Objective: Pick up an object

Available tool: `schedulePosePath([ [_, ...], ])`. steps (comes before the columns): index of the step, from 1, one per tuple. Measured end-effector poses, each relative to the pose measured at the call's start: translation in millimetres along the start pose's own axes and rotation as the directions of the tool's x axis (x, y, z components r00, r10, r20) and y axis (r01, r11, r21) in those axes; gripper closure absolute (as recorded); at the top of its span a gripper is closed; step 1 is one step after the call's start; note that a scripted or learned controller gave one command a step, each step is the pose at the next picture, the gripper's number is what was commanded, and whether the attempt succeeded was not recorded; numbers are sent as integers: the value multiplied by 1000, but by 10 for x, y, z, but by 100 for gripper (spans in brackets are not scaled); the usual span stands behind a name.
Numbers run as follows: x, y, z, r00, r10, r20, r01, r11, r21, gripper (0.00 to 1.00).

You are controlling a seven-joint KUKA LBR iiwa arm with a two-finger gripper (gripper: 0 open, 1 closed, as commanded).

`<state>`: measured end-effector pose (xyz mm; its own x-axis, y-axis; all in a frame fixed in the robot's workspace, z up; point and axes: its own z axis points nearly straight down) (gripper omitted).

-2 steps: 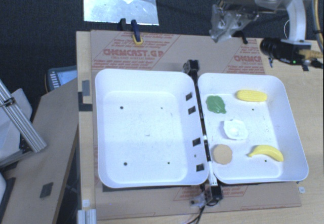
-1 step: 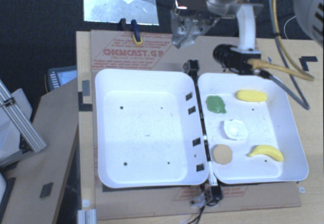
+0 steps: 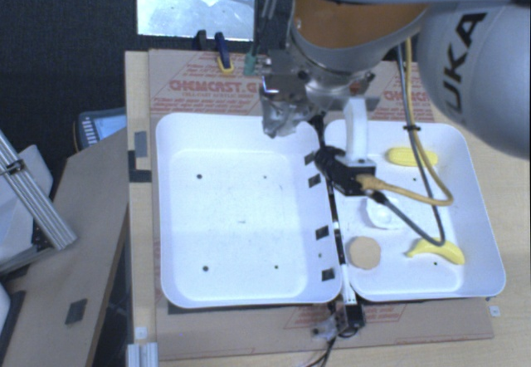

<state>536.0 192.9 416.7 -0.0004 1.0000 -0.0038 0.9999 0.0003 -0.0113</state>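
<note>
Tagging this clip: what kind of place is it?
Probably a robot-grasping lab cell: a KUKA arm over two white bins on a cardboard-covered bench, cables trailing into the right bin, small yellow objects as pick targets.

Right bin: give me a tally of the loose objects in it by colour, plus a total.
Yellow: 2, one near the far wall and one at the near right
Tan: 1, a round disc
White: 1, a small round piece, hard to make out against the bin
Total: 4
</note>
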Motion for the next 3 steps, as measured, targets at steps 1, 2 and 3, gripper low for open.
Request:
schedulePosePath([
  [1, 441, -528, -1003, 1000, -11, -11, 10, 1000, -21, 100],
  [2, 104, -472, -949, 1000, 2, -4, -2, 1000, -13, 100],
  [3, 355, 300, -1188, 1000, 1, -5, -1, 1000, -17, 100],
])
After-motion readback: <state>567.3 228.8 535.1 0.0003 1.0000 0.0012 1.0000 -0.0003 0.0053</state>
